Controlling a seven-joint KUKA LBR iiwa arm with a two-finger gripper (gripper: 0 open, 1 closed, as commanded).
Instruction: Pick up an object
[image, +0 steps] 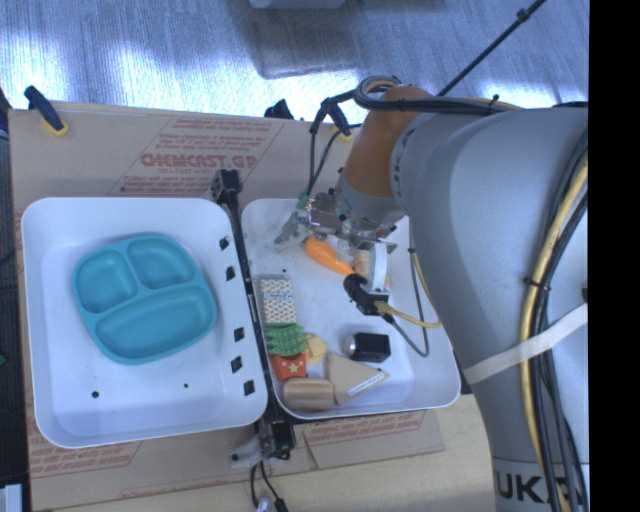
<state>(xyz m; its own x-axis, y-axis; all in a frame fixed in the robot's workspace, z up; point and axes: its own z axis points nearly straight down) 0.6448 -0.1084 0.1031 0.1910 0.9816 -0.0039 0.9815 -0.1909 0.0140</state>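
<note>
Carrot (328, 255) | touching, just beneath hand (335, 232) | hand's grip: cannot tell

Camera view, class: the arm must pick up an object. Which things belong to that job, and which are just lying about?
Job:
hand
orange carrot
right bin

Lying about:
blue divided plate
left bin
black block
patterned sponge

The arm (470, 180) is covering the right bin's (430, 385) far corner and hiding the hand's fingers; the carrot's (328, 255) far end is disappearing beneath the wrist.
</note>
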